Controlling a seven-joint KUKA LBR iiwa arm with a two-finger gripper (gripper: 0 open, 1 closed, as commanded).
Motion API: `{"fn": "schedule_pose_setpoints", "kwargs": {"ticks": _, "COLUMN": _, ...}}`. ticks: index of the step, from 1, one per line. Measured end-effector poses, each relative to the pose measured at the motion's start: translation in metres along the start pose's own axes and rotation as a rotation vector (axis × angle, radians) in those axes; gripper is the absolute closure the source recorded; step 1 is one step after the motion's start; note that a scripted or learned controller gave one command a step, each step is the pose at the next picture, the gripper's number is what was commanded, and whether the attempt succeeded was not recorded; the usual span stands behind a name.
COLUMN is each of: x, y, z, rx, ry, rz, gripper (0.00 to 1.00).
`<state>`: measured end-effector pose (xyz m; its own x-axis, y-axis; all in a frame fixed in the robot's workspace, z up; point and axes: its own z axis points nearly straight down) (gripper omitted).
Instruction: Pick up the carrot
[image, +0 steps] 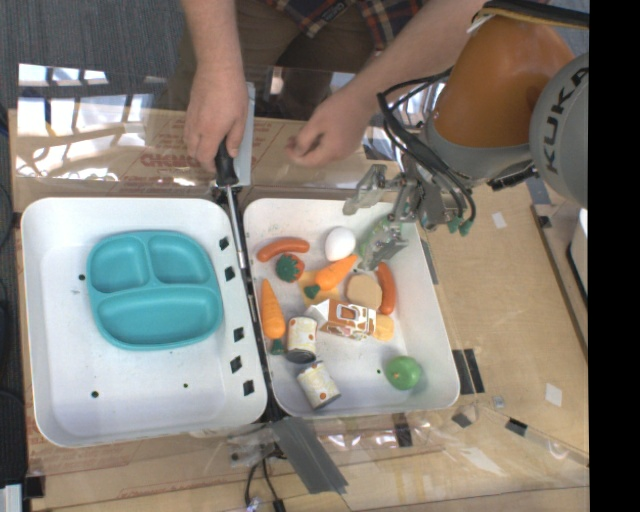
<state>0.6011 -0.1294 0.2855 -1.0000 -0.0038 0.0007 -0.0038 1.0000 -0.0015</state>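
**Setting: robotics lab test bench**

Wooden bench (520, 330) carries two shallow white bins, left bin (60, 390) and right bin (440, 350), clipped together along the middle. Right bin is stocked with toy food props; left holds a teal divided plate (152, 288). Tape marks and loose cables (262, 478) sit on the bench. Industrial arm (500, 80) reaches in; a person's hands (215, 115) work at the far edge.

Grey arm (565, 95) — orange band (500, 80), black cables (420, 150), metal gripper (385, 240).
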Motion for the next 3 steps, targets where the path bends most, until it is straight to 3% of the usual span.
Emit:
{"fn": "schedule_pose_setpoints", "kwargs": {"ticks": 1, "x": 0.019, "y": -0.035, "z": 0.165, "rx": -0.001, "ry": -0.019, "rz": 0.282, "gripper": 0.00}}
{"fn": "schedule_pose_setpoints", "kwargs": {"ticks": 2, "x": -0.022, "y": -0.019, "z": 0.177, "rx": 0.001, "ry": -0.024, "rz": 0.288, "gripper": 0.00}}
{"fn": "schedule_pose_setpoints", "kwargs": {"ticks": 3, "x": -0.038, "y": -0.020, "z": 0.177, "rx": 0.000, "ry": -0.022, "rz": 0.196, "gripper": 0.00}}
